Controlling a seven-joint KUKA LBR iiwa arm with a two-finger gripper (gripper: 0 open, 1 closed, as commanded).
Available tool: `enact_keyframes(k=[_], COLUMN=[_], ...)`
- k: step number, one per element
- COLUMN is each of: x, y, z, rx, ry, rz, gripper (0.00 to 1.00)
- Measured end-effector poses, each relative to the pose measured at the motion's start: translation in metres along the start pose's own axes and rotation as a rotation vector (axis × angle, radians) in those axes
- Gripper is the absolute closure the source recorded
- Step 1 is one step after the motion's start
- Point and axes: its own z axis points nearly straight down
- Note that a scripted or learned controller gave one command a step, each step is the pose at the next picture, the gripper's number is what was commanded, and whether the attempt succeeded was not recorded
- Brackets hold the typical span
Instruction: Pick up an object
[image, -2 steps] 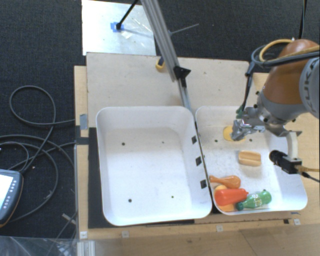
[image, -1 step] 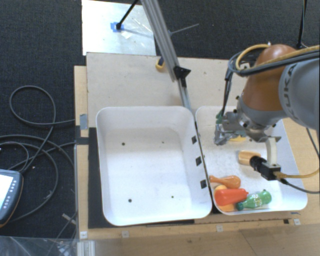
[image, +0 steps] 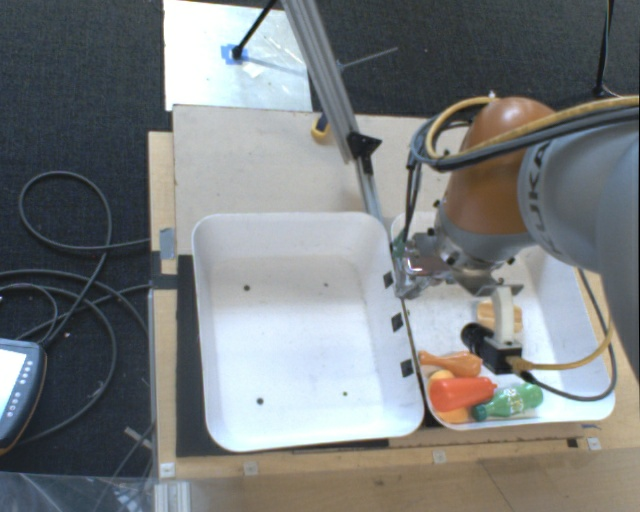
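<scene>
The arm (image: 500, 190) reaches in over the right bin (image: 562, 300), which stands toward the bench's (image: 250, 160) right edge. Its wrist hangs low by that bin's left wall, close to where it meets the left bin (image: 290, 330). The jaws are down there under the wrist housing. Whether they stand wide or narrow cannot be told from above, and nothing can be seen held between them. Everything worth picking lies from the jaws toward the bench's front edge and a little toward its right edge, crowded into the near end of the right bin. An orange carrot-like piece (image: 452, 361) is the closest, with its long axis running roughly across the bin. Just beyond it lies a red piece (image: 464, 389) on much the same line, with a yellow-orange piece (image: 448, 409) tucked against its front side. A green bottle (image: 511, 402) lies on its side touching or just beside the red piece, its length also across the bin and nearer the bench's right edge. A tan piece (image: 497, 312) sits further back, to the jaws' right. Judged from this, the coming move is a short travel toward the front edge, with the jaws closing across the orange piece's narrow width. The crowding there risks a nudge instead of a grip.
</scene>
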Motion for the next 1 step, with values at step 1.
enact_keyframes(k=[1], x=[0.0531], y=[-0.0098], z=[-0.0108], rx=[-0.002], ry=[0.000], rz=[-0.001], gripper=[1.00])
